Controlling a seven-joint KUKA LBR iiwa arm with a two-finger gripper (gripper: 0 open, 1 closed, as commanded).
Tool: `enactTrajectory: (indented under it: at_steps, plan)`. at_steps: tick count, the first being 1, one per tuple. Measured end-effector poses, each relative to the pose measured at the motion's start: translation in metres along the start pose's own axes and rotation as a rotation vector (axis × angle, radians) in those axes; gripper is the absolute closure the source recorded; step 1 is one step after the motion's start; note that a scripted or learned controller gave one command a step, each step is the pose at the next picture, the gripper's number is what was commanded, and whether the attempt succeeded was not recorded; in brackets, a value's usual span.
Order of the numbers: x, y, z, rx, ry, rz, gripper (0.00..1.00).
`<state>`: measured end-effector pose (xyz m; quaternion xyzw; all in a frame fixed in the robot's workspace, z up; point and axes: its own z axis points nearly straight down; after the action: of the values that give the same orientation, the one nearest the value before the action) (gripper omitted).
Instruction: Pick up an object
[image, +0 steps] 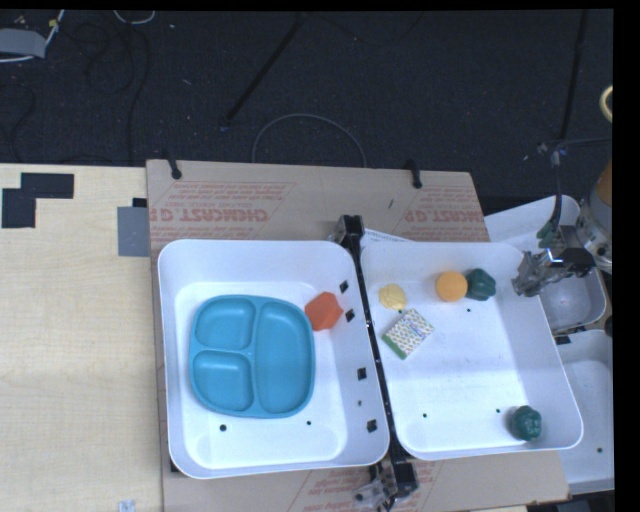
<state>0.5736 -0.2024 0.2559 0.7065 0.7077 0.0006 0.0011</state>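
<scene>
In the right bin you see an orange ball (451, 286) touching a dark green object (481, 284), a small yellow piece (392, 296), a tilted patterned packet (408, 332), and a green ball (525, 422) near the front corner. An orange block (323, 311) lies in the left bin.

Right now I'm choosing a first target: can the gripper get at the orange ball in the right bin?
Probably yes. The gripper sits at the right bin's right edge, and the orange ball lies uncovered nearby. The dark green object touching its right side may crowd the approach.
</scene>
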Motion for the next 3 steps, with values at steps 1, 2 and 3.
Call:
enactTrajectory:
  at_steps: [1, 2, 3]
  plan:
    - [0.048, 0.011, 0.004, 0.005, 0.003, -0.002, 1.00]
    - [0.106, 0.009, 0.018, 0.007, 0.004, -0.003, 1.00]
    - [0.156, 0.010, 0.011, 0.005, 0.002, -0.002, 1.00]
